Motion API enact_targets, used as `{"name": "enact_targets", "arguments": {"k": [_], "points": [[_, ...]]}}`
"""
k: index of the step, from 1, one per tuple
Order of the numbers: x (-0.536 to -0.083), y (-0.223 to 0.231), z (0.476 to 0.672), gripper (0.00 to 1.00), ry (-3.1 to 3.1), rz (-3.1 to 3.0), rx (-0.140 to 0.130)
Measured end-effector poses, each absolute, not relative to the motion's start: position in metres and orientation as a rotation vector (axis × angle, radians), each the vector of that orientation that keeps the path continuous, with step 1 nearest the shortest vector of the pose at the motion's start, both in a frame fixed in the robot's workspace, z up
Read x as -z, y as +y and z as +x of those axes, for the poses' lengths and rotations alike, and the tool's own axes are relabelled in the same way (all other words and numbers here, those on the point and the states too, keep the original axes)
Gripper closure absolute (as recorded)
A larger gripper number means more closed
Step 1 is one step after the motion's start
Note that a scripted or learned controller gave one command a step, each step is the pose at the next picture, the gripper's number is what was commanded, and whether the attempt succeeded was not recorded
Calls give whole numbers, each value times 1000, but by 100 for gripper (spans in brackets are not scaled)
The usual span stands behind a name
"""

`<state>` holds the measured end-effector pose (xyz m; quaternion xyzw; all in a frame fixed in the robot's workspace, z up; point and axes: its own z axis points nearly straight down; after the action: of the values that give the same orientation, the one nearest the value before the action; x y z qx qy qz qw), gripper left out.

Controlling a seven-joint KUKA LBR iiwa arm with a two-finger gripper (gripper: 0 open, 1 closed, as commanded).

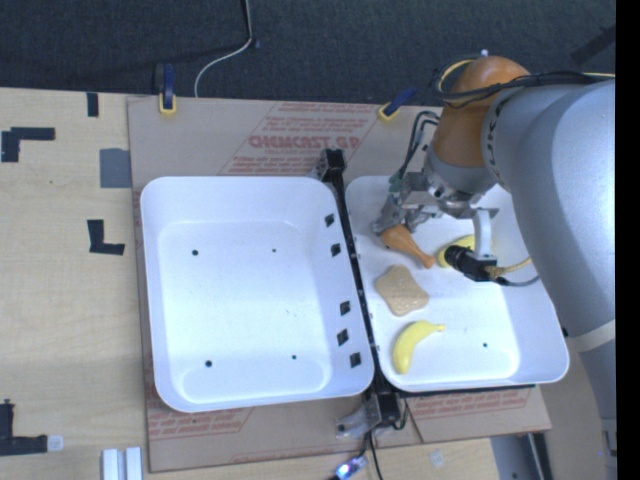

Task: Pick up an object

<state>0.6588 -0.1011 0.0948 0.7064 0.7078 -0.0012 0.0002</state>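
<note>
Yellow banana (413,343) sits closest to the lens, just below the tan bread-looking chunk (401,290) in the right bin (530,363). Going off that chunk for everything else: the orange carrot-shaped piece (415,249) lies just above it, on a slant, fat end up-left, thin end down-right. The gripper (398,218) is above the chunk too, right down at the carrot's fat end. Touching it or just beside it, honestly can't say. Same with the jaws: can't tell if they're spread or closed from this angle. The left bin (240,298) is off to the chunk's left, and the grey arm (560,168) comes in from its upper right.
</note>
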Motion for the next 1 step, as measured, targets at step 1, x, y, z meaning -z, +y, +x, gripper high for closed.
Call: {"name": "enact_targets", "arguments": {"k": [1], "points": [[-105,-101,659,100,2225,2218,4]]}}
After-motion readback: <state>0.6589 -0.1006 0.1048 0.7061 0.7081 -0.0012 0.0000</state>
